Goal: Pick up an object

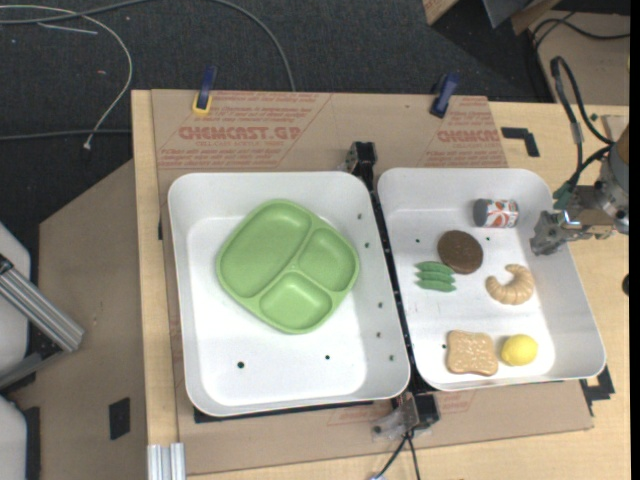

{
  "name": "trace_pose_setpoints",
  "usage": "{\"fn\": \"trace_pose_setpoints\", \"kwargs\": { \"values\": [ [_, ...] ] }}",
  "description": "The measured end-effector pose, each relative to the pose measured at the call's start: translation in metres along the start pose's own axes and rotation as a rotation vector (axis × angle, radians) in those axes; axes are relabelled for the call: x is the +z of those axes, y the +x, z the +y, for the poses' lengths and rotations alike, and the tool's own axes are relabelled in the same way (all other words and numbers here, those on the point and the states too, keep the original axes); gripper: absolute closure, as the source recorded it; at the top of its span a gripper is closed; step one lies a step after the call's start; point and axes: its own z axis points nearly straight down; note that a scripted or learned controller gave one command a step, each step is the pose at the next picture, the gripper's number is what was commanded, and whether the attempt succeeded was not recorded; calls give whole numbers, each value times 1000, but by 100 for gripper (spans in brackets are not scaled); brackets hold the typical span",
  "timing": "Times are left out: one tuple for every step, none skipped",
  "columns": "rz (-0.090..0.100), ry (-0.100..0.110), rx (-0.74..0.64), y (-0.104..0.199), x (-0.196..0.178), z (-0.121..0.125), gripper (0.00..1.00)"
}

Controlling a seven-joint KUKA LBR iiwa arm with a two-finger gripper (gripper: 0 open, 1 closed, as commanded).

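The right bin holds several small items. A small can lies on its side near the far right. A round brown cookie sits in the middle, with a green pea pod just left of it. A croissant lies to the right of centre. A square cracker and a yellow lemon rest near the front wall. My gripper hovers at the bin's right rim, just right of the can and apart from it. Nothing shows between its fingers.
The left bin holds a green divided plate. Black clamps sit where the two bins meet at the back, and another clamp at the front. Blue clips hold the cardboard base. Cables run at the far right.
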Motion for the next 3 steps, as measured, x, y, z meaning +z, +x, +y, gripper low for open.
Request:
{"fn": "trace_pose_setpoints", "kwargs": {
  "values": [
    [0, -1, 0, 0, -51, 1, 100],
    [3, 4, -1, 50, -32, 6, 100],
    [2, 4, -2, 109, -29, 19, 100]
  ]
}}
